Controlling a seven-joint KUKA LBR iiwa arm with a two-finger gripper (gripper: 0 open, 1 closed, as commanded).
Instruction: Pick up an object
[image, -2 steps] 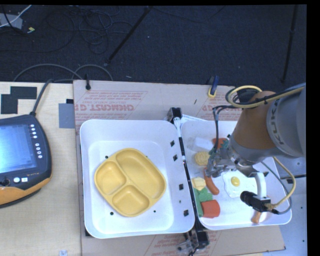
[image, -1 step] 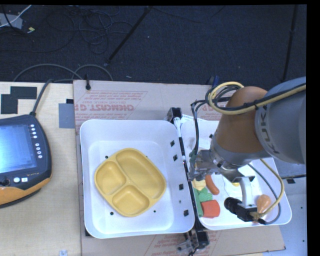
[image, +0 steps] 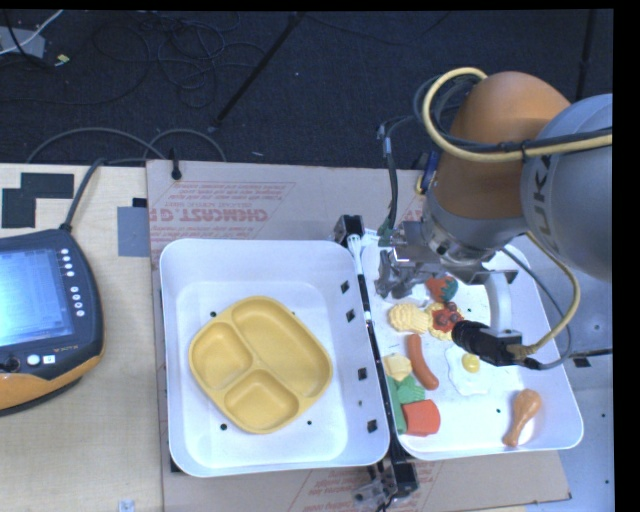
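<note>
At nine o'clock we see a teach pendant (image: 40, 305) lying on the bench, its screen lit, well apart from the work. Next comes the left bin (image: 190, 270), where a yellow divided tray (image: 260, 362) sits at a tilt in the middle; we take it to be a drop-off place, kept apart from the clutter. Across the black divider (image: 365, 330), the right bin (image: 560, 420) holds the toy food, packed toward its nine o'clock side. There a corn cob (image: 410, 318) lies by a sausage (image: 422, 362), with a green piece (image: 405, 390) and a red block (image: 423, 417) toward six o'clock. A fried egg (image: 468, 372) sits near the centre and a chicken drumstick (image: 521, 415) at five o'clock.

The gripper (image: 405, 272) hangs over the bin's eleven o'clock corner, just beyond the corn; we cannot tell how it is set. The corn, pale yellow and knobbly, seems the likeliest target, lying nearest beneath the wrist.
</note>
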